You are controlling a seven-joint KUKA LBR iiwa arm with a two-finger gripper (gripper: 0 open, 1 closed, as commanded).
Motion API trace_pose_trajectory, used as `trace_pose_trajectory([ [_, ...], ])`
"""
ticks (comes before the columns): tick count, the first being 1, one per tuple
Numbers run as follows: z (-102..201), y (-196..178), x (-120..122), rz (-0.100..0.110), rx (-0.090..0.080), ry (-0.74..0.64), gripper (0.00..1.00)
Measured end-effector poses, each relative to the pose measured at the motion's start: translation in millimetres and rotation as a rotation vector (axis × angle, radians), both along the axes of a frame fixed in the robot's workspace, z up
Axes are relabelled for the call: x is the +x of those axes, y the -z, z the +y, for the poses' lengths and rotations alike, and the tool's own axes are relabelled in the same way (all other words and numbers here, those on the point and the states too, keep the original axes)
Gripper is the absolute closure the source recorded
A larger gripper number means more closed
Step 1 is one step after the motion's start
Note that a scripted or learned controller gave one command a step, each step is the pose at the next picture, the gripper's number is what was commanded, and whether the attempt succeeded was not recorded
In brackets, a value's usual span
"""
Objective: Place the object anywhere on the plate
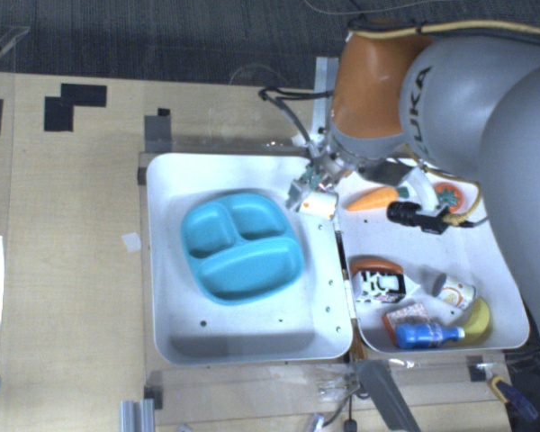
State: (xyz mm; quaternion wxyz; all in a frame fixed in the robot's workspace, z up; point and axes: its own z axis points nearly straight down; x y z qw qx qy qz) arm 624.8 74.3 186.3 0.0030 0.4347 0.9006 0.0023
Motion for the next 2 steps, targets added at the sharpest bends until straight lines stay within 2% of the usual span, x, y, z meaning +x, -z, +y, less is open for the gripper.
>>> trace_pose_trajectory([
  [1, 30, 1, -23, 0.002, -0.001, -0.177, 1.00],
  [2, 17, -1, -8, -0.003, -0.003, -0.469, 1.00],
])
